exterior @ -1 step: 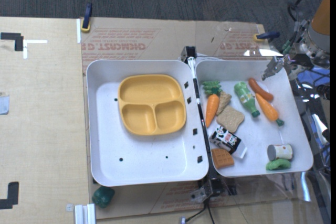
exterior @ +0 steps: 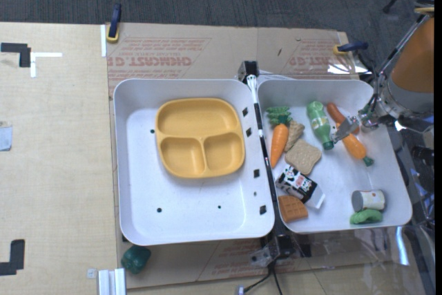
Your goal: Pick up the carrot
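Clearly the clutter sits all in the right bin [exterior: 397,169], while the left bin [exterior: 131,169] carries just a yellow divided plate [exterior: 200,136] at the centre of the frame. Two orange carrots lie in the right bin. One carrot [exterior: 277,143] rests against the left wall, right of centre frame, green top pointing up-frame, touching a slice of bread [exterior: 304,157]. The second carrot [exterior: 355,147] lies toward the right, tilted, its tip near a green bottle [exterior: 319,122]. The tool [exterior: 356,124] hangs at the right edge of the frame, just above this second carrot, which suggests the program has chosen that one, probably because it lies freer of neighbours. Whether the tool stands wide or narrow I cannot tell; the parts are small and blurred against the bin. Nothing is visibly held. A milk carton [exterior: 298,183], a cracker [exterior: 293,209] and a small can [exterior: 369,200] crowd the lower part of the bin.
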You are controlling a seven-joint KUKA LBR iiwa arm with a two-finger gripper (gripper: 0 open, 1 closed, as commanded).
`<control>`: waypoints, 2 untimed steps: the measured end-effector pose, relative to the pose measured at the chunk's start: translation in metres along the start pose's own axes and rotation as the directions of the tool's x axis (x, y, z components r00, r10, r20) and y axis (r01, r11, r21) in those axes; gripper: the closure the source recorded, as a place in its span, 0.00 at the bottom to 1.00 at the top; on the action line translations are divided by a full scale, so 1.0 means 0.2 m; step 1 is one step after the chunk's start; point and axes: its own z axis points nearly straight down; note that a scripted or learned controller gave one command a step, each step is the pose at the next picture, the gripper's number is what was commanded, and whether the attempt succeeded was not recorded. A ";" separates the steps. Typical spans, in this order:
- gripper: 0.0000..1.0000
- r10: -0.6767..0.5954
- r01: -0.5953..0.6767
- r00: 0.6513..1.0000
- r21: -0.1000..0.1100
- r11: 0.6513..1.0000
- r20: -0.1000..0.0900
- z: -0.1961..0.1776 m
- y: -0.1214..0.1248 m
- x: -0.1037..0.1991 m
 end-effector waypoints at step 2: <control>1.00 0.073 -0.073 0.997 -0.001 0.997 0.003 -0.20 0.06 0.25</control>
